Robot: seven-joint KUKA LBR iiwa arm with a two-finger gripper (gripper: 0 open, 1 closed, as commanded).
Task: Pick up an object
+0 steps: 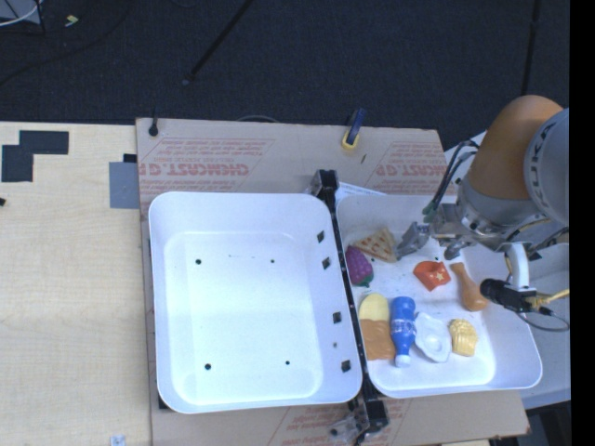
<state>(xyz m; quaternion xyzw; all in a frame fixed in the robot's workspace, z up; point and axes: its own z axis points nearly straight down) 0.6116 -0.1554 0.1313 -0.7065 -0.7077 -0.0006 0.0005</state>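
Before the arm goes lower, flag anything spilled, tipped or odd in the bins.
Nothing looks spilled or damaged. The blue bottle lies on its side in the right bin, packed against the other toys. All toys sit in that bin.

A brown cardboard sheet (232,156) with mirrored red print lies on the pale wooden bench (65,295) — it runs under both bins and shows again at the bench's near edge. A blue and yellow clamp (353,128) grips the sheet's far edge, and a small black peg (152,127) stands at its far left corner. Dark rectangles (37,151) mark the bench's far left part, with a grey square (122,184) just beside the cardboard. Beyond the far edge lies dark carpet (279,45) — thin cables (218,31) cross it.
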